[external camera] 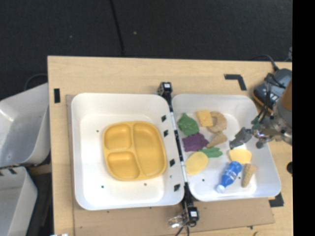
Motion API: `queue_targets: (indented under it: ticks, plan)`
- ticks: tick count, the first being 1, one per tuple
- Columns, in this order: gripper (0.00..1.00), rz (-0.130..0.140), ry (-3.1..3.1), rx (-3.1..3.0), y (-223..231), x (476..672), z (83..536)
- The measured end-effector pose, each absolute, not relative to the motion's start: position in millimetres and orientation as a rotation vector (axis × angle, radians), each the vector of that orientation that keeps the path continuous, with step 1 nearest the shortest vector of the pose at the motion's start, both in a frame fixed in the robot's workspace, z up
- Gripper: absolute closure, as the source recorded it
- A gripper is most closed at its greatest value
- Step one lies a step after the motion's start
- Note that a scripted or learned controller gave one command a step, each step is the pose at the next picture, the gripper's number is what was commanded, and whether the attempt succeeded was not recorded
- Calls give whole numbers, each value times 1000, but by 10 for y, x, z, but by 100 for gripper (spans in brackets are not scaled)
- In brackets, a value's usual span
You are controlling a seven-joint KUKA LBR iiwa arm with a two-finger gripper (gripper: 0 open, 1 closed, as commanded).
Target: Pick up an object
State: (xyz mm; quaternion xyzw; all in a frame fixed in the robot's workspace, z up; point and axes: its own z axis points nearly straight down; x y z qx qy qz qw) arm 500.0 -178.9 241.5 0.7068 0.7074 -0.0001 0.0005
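My gripper [249, 138] hangs over the right part of the right bin [266, 181], open, with nothing between its fingers. Its left finger [239, 138] points down toward a yellow wedge [240, 155] just below it. Several toy foods lie in this bin: a green vegetable [187, 124], an orange-yellow block [204, 117], a tan cookie [217, 122], purple grapes [195, 142], a tan cone [217, 140], a green leaf [212, 152], a yellow lemon shape [196, 162], a blue bottle [229, 175] and a tan bread stick [247, 174].
The left bin [88, 191] holds a yellow divided plate [134, 149]. A black-clipped divider [174, 146] runs between the bins. The arm's grey wrist [273, 93] stands over the right bin's far right corner. Bare wooden bench [123, 73] surrounds both bins.
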Motion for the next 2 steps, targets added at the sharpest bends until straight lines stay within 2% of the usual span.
queue_targets:
  ticks: [1,2]
  plan:
    - [0,8,2227,2208,-1030,4909,3196]
    - [0,-5,2231,2220,-549,4893,2171]
